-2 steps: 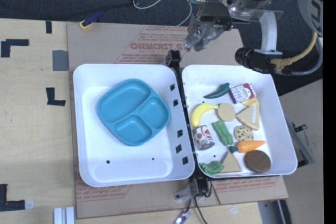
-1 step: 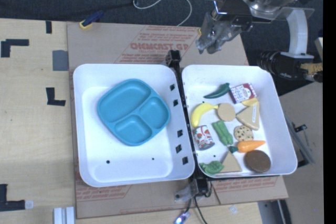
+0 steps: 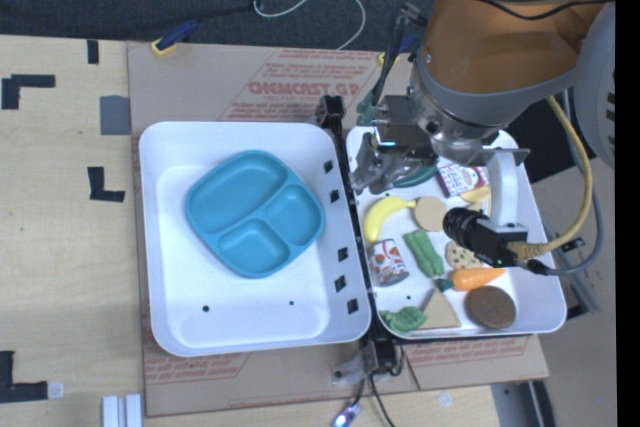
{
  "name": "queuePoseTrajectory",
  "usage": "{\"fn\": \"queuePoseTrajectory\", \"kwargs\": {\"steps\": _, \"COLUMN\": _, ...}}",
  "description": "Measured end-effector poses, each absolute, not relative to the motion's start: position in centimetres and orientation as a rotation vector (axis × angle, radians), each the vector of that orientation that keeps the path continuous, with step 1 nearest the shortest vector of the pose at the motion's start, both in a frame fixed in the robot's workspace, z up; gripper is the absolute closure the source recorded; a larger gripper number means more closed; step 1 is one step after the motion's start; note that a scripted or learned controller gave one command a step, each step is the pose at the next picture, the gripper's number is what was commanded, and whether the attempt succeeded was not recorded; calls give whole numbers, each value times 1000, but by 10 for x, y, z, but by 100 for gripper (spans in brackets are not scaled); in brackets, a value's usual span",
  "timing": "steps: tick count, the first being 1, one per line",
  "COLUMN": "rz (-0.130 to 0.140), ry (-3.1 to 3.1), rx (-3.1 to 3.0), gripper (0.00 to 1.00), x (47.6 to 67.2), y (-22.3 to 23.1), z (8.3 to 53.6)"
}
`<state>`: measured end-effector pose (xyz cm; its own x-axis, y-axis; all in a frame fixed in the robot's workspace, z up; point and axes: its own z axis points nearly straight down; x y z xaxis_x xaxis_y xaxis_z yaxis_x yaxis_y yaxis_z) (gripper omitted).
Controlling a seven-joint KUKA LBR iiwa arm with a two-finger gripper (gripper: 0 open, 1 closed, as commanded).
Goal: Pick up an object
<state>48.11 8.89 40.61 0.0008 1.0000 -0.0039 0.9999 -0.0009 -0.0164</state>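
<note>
Gripper (image 3: 388,161) low over the far left corner of the right bin (image 3: 523,327), at the end of the grey arm with its orange band, close to the wall between the two bins. Too dark and cluttered there to tell whether open or closed; nothing seen held.

Toy food crowded in the right bin:
- yellow banana (image 3: 386,213) just below the gripper, near the bin's left wall
- beige round piece (image 3: 430,212) touching the banana's right end
- purple and white packet (image 3: 460,180) near the far edge, partly under the arm
- green strip (image 3: 425,253) mid-bin
- small red and white packet (image 3: 388,262) left of the strip
- orange carrot (image 3: 478,278) towards the right wall
- brown disc (image 3: 490,307) just below the carrot, at the near right corner
- tan wedge (image 3: 441,310) and green leafy piece (image 3: 405,320) along the near edge

Blue divided plate (image 3: 255,212) alone in the middle of the left bin (image 3: 180,300). Both bins on a cardboard sheet (image 3: 300,85) laid over the worktop (image 3: 60,265).
</note>
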Motion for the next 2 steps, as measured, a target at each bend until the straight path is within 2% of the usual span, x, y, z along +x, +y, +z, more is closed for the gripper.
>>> {"fn": "queuePoseTrajectory", "kwargs": {"steps": 1, "rz": 5, "ry": -2224, "rx": -2218, "gripper": 100, "x": 484, "y": 90, "z": 423}}
{"fn": "queuePoseTrajectory", "kwargs": {"steps": 2, "rz": 8, "ry": -2224, "rx": -2217, "gripper": 100, "x": 484, "y": 90, "z": 433}}
